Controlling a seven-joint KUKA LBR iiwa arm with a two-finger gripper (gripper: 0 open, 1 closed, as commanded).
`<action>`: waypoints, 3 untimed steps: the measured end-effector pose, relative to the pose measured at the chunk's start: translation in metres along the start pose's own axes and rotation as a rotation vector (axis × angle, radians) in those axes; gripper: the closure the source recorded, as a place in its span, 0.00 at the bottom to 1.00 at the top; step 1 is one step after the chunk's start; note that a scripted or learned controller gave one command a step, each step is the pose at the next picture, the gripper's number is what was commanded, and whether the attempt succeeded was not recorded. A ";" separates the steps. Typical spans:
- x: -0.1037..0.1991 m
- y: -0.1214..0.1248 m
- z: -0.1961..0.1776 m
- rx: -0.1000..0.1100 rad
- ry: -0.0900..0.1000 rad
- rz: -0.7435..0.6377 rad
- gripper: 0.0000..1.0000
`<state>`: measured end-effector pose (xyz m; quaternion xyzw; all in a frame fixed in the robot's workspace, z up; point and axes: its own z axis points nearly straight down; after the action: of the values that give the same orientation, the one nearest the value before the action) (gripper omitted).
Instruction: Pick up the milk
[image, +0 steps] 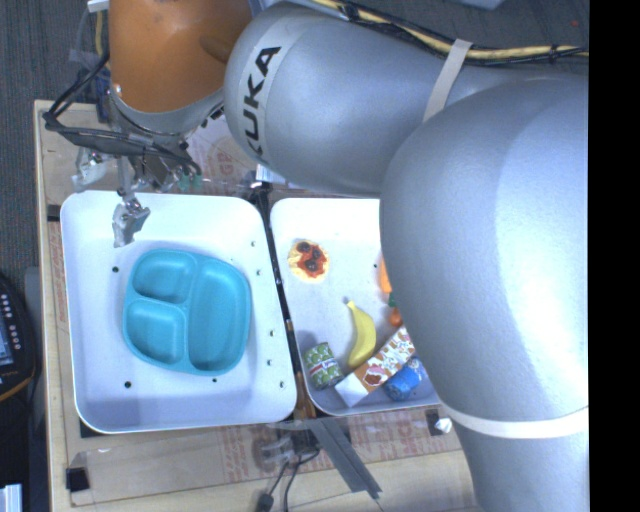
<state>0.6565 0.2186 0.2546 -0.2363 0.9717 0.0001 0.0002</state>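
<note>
The milk (383, 364) is a small white carton with red and colourful print. It lies on its side near the front edge of the right bin (340, 222), half under the arm's big grey body. My gripper (124, 222) hangs far from it, over the back left corner of the left bin (95, 395), just beyond the blue plate. Nothing shows in the gripper.
A blue three-compartment plate (188, 310) fills the middle of the left bin. In the right bin a banana (361, 336), a green can (322, 364) and a blue packet (406, 383) crowd the milk. A small pizza piece (309, 259) lies farther back; an orange item (383, 276) peeks out.
</note>
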 end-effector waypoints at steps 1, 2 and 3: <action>0.001 -0.002 -0.023 0.000 -0.003 -0.207 0.00; 0.006 -0.009 0.092 -0.002 0.004 -0.488 0.00; 0.005 -0.009 0.082 -0.003 0.002 -0.487 1.00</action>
<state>0.6562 0.2088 0.1724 -0.4636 0.8861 0.0012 -0.0012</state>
